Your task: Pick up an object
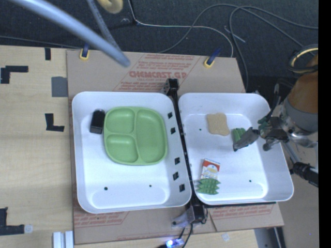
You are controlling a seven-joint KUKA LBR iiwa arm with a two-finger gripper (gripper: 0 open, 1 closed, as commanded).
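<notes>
Gripper (253, 138) low over the right bin (269, 187), fingers spread, nothing between them — the small green object (238, 134) sits just left of the near fingertip, beside the tan slice (217, 123).

I work in a robotics lab cell. Two shallow white bins (83, 154) sit side by side on a printed cardboard sheet (155, 71) over my wooden tabletop (31, 159). Loose cables (217, 14) trail across the dark floor behind it.
</notes>
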